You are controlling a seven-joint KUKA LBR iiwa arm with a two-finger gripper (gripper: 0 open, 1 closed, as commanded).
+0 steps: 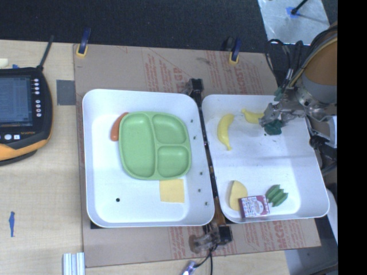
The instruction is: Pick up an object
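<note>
Gripper (273, 125) lowered into right bin (298, 171), just beside small yellow piece (250, 116); finger spread impossible to tell; nothing visibly held.

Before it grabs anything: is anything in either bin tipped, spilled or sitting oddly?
Mostly tidy. The green divided plate lies partly on an orange item, hiding most of it. In the right bin the small box overlaps a yellow piece. The gripper sits beside a small yellow piece.

bins (92, 153): 2 | bananas (225, 130): 2 | green tray (155, 145): 1 | cheese slice (172, 191): 1
</note>
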